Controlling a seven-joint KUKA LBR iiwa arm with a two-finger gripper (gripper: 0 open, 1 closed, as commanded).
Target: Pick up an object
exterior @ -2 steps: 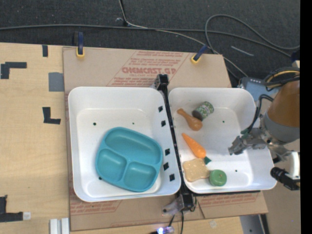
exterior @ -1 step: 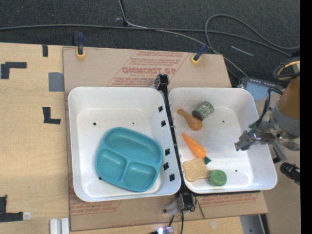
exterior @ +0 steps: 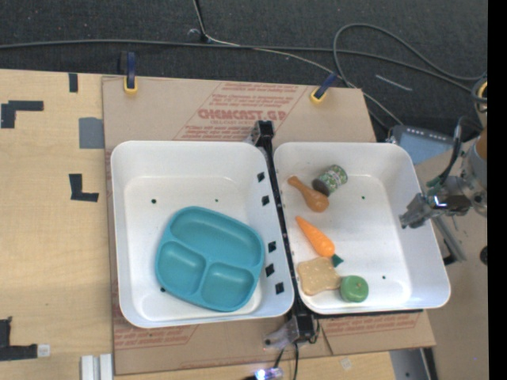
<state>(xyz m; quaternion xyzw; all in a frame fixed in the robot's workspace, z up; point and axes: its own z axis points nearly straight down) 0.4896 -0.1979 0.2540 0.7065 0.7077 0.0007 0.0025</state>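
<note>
The right bin point(exterior: 396, 165) holds several small items. A small dark-and-green can point(exterior: 330, 179) lies near its back, with a brown drumstick-shaped toy point(exterior: 308, 194) just left of it. An orange carrot point(exterior: 316, 237) lies in the middle. At the front, a slice of toast point(exterior: 318, 275) rests beside a green round piece point(exterior: 354, 289). My gripper point(exterior: 415, 212) hangs over the bin's right rim, apart from all these items and well to the right of the carrot. Nothing shows in its grasp.
The left bin point(exterior: 131, 165) holds a teal divided plate point(exterior: 209, 257). A black divider with clips point(exterior: 273, 212) runs between the bins. Cables point(exterior: 372, 42) lie on the dark floor behind the bench. The arm's body point(exterior: 471, 184) stands at the right.
</note>
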